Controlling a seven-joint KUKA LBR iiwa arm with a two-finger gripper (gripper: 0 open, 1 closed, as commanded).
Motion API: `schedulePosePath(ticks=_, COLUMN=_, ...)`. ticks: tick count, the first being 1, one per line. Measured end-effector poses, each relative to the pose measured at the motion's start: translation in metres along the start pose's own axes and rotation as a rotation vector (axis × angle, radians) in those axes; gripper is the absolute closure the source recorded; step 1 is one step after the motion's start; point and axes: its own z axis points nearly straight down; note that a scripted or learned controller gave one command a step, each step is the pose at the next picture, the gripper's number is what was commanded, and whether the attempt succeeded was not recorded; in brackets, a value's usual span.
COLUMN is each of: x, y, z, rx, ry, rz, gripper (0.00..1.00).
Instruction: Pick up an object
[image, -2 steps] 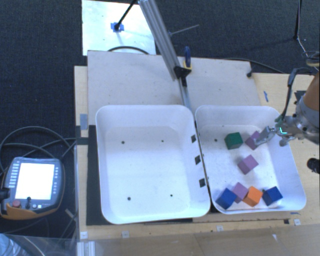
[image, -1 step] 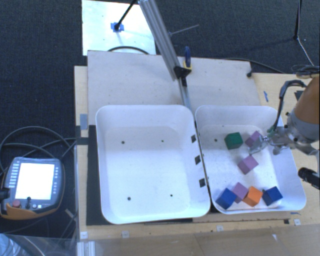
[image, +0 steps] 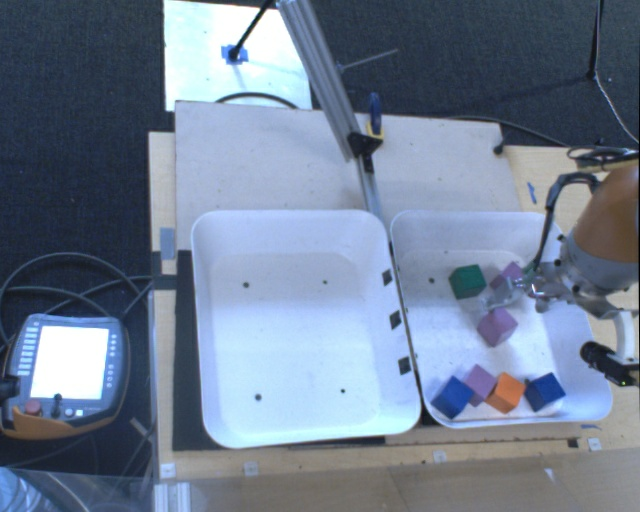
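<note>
Over the right bin, the pincer (grip state unclear) sits beside a purple cube.

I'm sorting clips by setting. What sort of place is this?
Likely a robotics lab: a teach pendant with cables lies on dark carpet, two white bins sit on a bench, and an arm reaches over coloured blocks.
</note>
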Motion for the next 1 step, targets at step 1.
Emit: schedulePosePath(ticks=1, x=0.0001, y=0.0014, z=0.0264, rx=0.018, ry=0.003, rz=0.0, gripper=0.0)
